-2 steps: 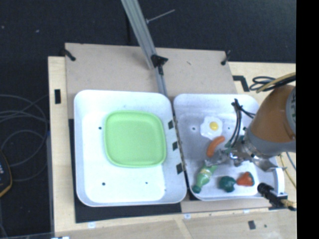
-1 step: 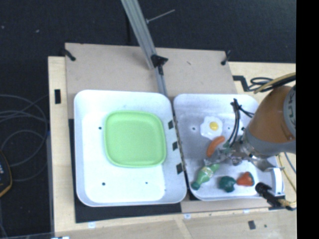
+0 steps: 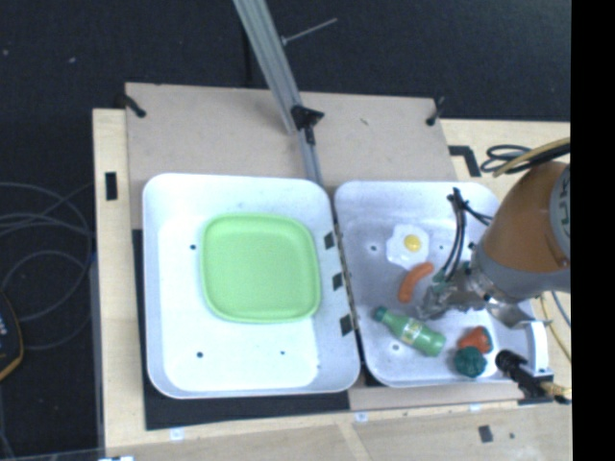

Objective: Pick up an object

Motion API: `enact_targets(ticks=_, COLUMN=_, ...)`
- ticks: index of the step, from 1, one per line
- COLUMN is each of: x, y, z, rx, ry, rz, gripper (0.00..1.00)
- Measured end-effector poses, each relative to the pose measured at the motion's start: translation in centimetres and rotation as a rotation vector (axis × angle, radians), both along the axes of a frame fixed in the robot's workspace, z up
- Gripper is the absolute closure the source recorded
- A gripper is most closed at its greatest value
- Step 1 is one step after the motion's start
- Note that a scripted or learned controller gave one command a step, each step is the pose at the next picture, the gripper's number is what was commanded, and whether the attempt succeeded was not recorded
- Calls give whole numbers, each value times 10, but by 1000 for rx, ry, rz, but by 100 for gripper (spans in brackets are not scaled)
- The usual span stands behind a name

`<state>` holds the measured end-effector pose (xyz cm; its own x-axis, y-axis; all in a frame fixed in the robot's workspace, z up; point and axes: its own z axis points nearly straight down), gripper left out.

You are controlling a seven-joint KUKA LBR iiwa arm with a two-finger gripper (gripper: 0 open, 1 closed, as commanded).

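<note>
While nothing looks lifted yet, judged early in the pick: gripper [image 3: 440, 296] low inside the right bin [image 3: 370, 209], just beside the orange sausage [image 3: 416, 280], its opening impossible to tell from this slant. Counted near to far in that bin: one teal lump [image 3: 470, 361], one red-orange piece [image 3: 473, 337], one green bottle [image 3: 411, 330] lying on its side, one sausage, one fried egg [image 3: 408, 246] (all toys, seemingly). Across in the left bin [image 3: 173, 257]: one green plate [image 3: 259, 268]. Grasp and lift left to do.
</note>
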<state>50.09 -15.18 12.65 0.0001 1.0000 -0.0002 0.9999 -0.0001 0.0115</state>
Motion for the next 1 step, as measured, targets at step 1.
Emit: enact_targets(ticks=1, x=-8, y=-4, z=50, rx=-1, ry=6, rz=0, gripper=100)
